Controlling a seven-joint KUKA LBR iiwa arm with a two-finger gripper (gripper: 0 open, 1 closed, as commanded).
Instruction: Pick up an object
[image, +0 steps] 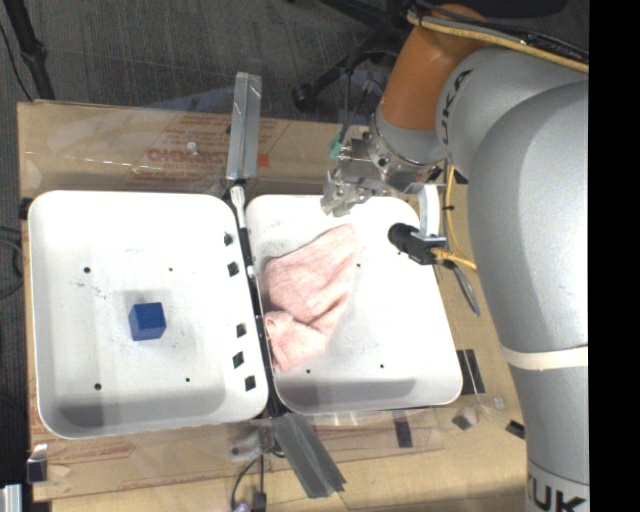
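We see the tool (343, 195) hanging over the far edge of the right bin (420, 340), just above the pink cloth (305, 290); honestly can't tell its state, nothing visibly in it. The cloth lies crumpled against that bin's left wall. A blue cube (147, 320) sits in the left bin (120, 225).

Gripper (343, 196) too small and blurred to read, right bin (420, 380) far right corner hidden behind the arm (520, 200), arm cut off by right and bottom edges
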